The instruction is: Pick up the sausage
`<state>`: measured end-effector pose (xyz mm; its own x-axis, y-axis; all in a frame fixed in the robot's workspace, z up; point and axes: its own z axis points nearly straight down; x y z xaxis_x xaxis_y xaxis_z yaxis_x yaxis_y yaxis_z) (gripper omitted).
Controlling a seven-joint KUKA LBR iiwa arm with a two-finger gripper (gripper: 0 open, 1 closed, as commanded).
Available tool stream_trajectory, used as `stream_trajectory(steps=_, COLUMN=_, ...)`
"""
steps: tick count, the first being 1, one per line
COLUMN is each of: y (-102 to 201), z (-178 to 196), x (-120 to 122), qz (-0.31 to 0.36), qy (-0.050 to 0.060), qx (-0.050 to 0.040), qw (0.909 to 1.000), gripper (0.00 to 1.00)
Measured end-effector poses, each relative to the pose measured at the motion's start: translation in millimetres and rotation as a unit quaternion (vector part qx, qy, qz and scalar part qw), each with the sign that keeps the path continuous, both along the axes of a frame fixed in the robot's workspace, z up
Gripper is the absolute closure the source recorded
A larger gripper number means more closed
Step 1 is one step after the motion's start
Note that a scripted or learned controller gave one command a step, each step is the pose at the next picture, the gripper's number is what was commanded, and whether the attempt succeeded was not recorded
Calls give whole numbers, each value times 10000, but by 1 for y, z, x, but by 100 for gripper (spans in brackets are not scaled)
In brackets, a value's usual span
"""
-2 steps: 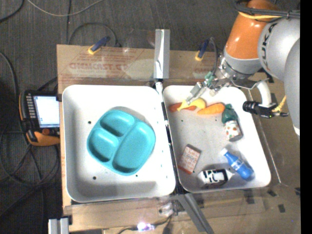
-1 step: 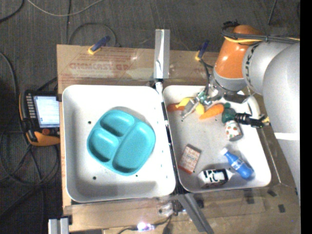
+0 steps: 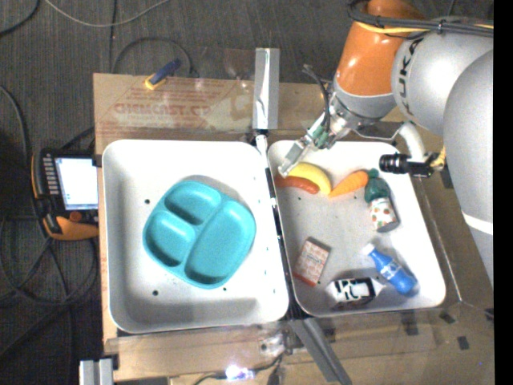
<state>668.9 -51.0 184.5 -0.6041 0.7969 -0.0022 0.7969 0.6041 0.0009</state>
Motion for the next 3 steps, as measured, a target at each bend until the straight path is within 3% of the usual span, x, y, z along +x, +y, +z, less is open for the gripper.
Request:
stream_trajectory(steps=1, y=-16, z=-1, x=-57, qz=-819, qy=15, qx=14, qw=9966, gripper=0)
stream_trajectory(steps=2, y=-55, z=-56, x=-100, qz=-568, qy=19, qx=6, qw=9984, gripper=0)
stream_trajectory(steps=3, y=-127, z=-53, x=-130, qz=-863, qy=8, qx=1, qw=9963, gripper=0)
